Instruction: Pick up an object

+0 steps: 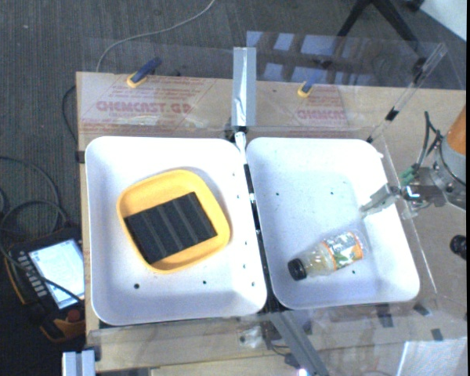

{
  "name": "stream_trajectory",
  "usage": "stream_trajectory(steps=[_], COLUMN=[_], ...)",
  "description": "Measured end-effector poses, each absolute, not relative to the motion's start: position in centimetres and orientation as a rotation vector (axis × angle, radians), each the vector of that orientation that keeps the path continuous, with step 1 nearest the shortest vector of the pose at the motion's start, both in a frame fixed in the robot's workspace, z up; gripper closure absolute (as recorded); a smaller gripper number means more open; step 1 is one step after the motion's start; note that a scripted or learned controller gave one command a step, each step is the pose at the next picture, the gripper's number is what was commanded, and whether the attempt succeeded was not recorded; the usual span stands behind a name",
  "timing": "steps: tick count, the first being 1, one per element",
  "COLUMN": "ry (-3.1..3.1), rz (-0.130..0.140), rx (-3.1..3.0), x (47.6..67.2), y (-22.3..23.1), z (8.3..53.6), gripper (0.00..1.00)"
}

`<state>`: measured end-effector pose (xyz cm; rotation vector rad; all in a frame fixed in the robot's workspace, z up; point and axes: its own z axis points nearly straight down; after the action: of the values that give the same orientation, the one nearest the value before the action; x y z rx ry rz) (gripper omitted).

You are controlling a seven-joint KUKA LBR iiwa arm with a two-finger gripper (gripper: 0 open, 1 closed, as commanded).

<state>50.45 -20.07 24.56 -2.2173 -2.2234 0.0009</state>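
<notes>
A small clear bottle point(329, 257) with a black cap and a colourful label lies on its side in the right bin point(313, 163), near the front. In the left bin point(110, 163) sits a yellow dish point(174, 219) holding a black ribbed block point(171, 225). My gripper point(374, 203) reaches in over the right bin's right rim. It is above and to the right of the bottle and apart from it. Nothing shows in its grasp.
The arm's grey wrist and orange band point(457, 135) stand at the right edge. A clear plastic sheet and two clamps point(143, 70) lie behind the bins. A tablet with cables point(51, 269) rests on the floor at the left.
</notes>
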Motion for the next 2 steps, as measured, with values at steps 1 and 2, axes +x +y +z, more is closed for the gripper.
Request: stream_trajectory(steps=[1,2], ry=[-2.269,-2.450], rz=[0.001,-0.006], rx=[-2.167,-1.998], x=[49.7,48.9], y=[-18.2,-17.1], z=[10.9,9.3], gripper=[0.00,0.00])
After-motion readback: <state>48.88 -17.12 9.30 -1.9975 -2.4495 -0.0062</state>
